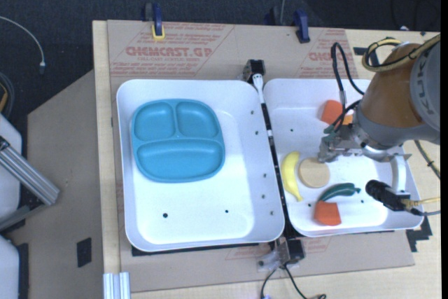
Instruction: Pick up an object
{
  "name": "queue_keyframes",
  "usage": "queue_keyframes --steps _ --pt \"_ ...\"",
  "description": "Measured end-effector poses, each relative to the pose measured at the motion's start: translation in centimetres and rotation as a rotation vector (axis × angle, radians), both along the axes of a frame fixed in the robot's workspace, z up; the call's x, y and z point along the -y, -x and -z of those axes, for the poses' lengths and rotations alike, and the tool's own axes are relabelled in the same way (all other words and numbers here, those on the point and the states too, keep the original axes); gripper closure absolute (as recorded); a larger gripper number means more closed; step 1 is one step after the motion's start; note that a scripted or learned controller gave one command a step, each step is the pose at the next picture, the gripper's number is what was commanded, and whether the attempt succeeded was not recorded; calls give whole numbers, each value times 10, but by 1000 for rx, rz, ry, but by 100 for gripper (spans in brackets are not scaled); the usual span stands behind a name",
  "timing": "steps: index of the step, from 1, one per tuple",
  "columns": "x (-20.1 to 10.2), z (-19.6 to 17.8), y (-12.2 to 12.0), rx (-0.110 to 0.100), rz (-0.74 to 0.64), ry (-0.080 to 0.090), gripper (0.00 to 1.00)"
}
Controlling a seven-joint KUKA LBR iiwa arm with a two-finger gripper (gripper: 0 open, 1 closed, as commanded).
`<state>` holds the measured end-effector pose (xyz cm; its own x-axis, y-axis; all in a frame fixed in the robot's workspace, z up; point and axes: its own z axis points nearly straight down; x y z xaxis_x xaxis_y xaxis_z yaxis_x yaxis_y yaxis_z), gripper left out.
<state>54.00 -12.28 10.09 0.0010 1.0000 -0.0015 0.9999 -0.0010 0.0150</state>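
Over right bin (308, 224), claw (327, 154) sits just above tan disc (314, 174) — opening can't be told; banana (290, 176) beside.

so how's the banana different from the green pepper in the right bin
The banana is yellow and thick; the pepper is dark green and thin. The banana lies lengthwise against the right bin's left wall; the pepper lies crosswise nearer the front. Both are curved and lie flat in that bin.

Both white bins (203, 220) were viewed from one fixed camera above the bench (210, 45), angled downward.
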Motion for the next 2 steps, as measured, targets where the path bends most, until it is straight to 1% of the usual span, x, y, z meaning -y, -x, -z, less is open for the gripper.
queue_keyframes --steps 1,2 --pt "-8 -47 2 -11 -2 0 100" --pt "-5 -93 7 -9 -1 0 100"
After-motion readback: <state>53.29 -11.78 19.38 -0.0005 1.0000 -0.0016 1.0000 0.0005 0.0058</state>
